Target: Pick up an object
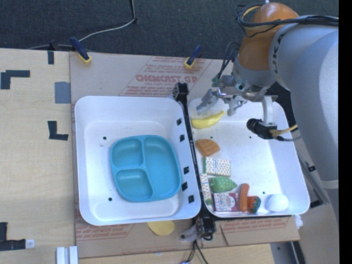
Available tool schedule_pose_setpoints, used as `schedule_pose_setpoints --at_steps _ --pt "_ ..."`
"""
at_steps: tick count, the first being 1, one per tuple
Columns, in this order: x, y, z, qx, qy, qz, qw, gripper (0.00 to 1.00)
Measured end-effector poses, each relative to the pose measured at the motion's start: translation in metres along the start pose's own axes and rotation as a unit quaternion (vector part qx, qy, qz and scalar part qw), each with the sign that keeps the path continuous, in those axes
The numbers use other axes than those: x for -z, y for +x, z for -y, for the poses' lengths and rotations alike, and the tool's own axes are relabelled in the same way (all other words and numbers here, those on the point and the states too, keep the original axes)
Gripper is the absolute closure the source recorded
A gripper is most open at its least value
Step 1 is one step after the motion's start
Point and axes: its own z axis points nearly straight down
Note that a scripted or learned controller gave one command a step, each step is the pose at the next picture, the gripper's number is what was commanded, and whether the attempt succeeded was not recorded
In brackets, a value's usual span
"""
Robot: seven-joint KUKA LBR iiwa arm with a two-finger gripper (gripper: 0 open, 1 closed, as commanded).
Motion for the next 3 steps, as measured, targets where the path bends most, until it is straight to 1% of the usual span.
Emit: schedule_pose_setpoints --at_steps 1,2,3 --pt "0.000 0.013 -0.012 0.000 0.000 0.000 1.0000 0.00" --pt "0.000 0.010 0.026 -0.001 0.000 0.001 1.0000 0.00" --pt "0.000 0.017 0.032 -0.001 0.000 0.001 1.0000 0.00"
